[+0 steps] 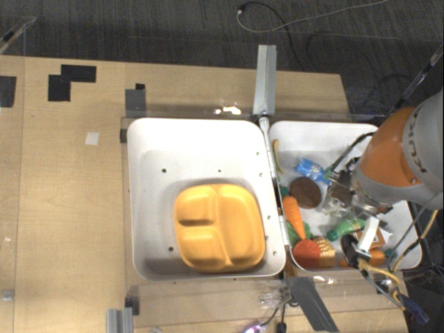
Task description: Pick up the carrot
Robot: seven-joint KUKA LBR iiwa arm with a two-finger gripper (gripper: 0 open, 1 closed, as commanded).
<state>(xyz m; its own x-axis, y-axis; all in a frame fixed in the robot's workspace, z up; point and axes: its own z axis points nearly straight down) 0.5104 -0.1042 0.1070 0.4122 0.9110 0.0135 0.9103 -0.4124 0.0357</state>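
Tool (343, 203) sits low over the right bin (326, 134), under the grey arm (399, 155) with its orange band. The wrist body covers its tip, so open or closed cannot be told. No thing is seen gripped in it.

Nearest the tool:
- green thing (343, 227), just beside it on the view's lower side
- brown round thing (305, 191), just to its view-left
- blue thing (309, 168), a little further up the view

Carrot (294, 217) lies view-left of the tool, past the brown round thing, close along the right bin's left wall. Its long axis runs roughly top to bottom of the view, a little tilted and near parallel to that wall. The upper end is by the brown round thing and the lower end by a red thing (309, 252) — touching it or only near, hard to say at this slant.

Judgement: the move turns on a sideways shift to the view's left, further from the arm's base, then a descent. The grip should go across the carrot's short axis, left-right in the view. The wall on the far side leaves little room, and the brown round thing crowds the upper end — mid-length looks the freest spot.

Left bin (194, 144) holds a yellow divided plate (218, 225), well apart and of no bearing on the move
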